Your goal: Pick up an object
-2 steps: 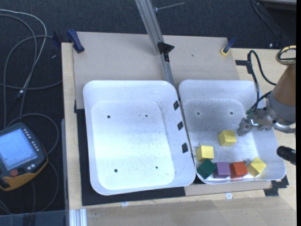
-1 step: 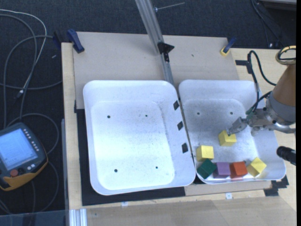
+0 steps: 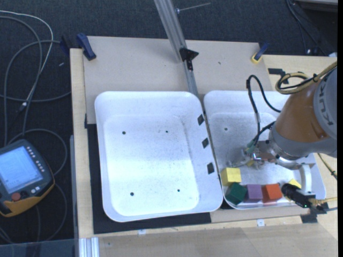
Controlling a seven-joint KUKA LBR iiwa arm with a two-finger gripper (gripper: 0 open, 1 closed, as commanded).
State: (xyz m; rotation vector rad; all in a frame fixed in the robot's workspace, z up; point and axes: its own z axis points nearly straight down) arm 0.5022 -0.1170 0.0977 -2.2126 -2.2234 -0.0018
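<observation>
My bench (image 3: 139, 68) is a pale tan board. Two shallow white bins lie on it side by side, the left bin (image 3: 147, 154) touching the right bin (image 3: 230, 111). Blue clamps (image 3: 86, 46) grip its far edge.

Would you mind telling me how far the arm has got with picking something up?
Done: the arm is lowered into the right bin, its gripper just above the yellow block. In hand: nothing visibly held. Left: the grasp and lift; the yellow, green, purple and orange blocks all lie on the bin floor.
</observation>
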